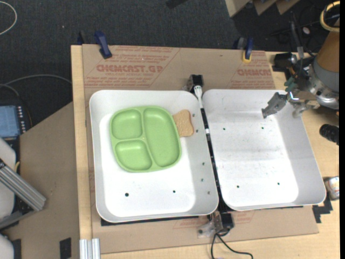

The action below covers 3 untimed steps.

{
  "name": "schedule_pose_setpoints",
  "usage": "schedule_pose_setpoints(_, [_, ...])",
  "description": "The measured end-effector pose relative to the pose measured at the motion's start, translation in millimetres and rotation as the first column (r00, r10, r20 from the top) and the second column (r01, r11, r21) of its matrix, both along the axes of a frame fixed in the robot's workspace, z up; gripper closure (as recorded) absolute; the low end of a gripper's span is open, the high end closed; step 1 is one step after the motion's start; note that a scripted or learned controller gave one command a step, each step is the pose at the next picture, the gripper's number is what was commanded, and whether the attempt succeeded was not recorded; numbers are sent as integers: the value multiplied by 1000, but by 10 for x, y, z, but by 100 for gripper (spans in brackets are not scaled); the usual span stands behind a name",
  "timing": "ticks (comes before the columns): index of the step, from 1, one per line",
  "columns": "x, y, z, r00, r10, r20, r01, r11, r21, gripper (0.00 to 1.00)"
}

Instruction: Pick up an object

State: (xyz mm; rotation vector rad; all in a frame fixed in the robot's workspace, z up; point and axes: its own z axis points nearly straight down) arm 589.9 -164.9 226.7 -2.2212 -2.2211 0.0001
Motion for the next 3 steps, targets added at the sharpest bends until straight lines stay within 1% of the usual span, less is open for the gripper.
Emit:
schedule_pose_setpoints(1, [58, 364, 1578, 1000, 6, 21, -6, 1000, -4, 0])
schedule_pose_setpoints(2, [-508, 686, 2530, 1000, 4, 14, -4, 1000, -1, 0])
schedule_pose_setpoints(3, [-1128, 822, 3139, 1000, 2, 12, -2, 1000, -1, 0])
